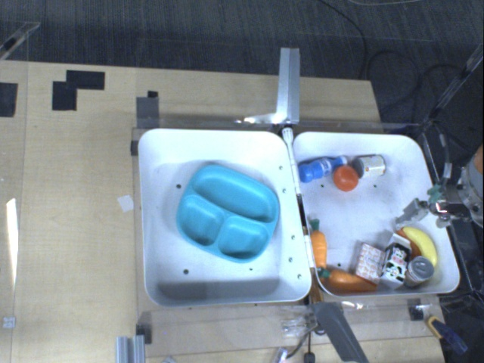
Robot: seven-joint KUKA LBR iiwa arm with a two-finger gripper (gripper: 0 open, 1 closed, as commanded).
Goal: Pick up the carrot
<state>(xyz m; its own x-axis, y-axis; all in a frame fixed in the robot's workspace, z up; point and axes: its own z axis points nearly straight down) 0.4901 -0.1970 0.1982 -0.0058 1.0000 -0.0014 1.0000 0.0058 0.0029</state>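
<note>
The carrot [318, 249], orange with a green top, lies along the left wall of the right bin [393, 146], pointing toward the front. A second long orange item [349, 280] lies at the bin's front wall just beside it. My gripper [432, 204] hangs over the right bin's right side, above the banana [421, 242] and well to the right of the carrot. Nothing shows in its grasp.
In the right bin are also a blue bottle [316, 169], an orange ball [346, 178], a silver can [370, 165], a small patterned box [369, 261], a black-and-white carton [395, 263] and a tin [420, 269]. A blue divided plate [227, 212] lies in the left bin [162, 225].
</note>
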